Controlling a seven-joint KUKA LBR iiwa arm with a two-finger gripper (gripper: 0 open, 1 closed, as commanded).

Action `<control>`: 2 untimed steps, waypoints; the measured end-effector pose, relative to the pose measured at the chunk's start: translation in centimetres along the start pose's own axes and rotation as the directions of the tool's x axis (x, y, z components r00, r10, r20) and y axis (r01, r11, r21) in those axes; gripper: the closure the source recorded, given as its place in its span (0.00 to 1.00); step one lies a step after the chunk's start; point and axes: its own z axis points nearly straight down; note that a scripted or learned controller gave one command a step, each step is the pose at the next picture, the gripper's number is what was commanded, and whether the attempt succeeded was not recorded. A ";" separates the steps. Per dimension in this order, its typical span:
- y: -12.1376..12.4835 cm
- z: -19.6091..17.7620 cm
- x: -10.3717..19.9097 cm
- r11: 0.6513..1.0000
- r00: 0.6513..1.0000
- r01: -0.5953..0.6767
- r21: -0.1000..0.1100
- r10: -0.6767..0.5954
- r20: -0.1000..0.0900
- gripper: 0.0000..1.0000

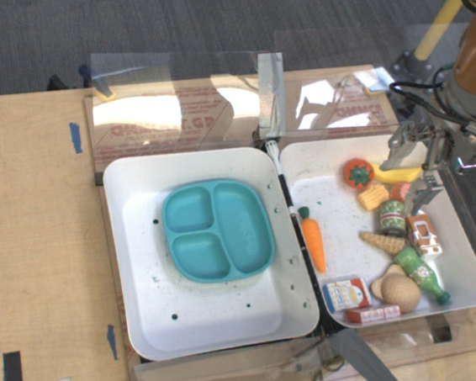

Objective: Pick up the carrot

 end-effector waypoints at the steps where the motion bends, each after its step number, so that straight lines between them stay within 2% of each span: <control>1: -2.0 7.4 -7.5 0.987 0.987 -0.160 0.000 0.160 -0.004 0.00; 2: -5.1 14.0 -9.2 0.999 0.999 -0.050 -0.002 0.050 -0.006 0.00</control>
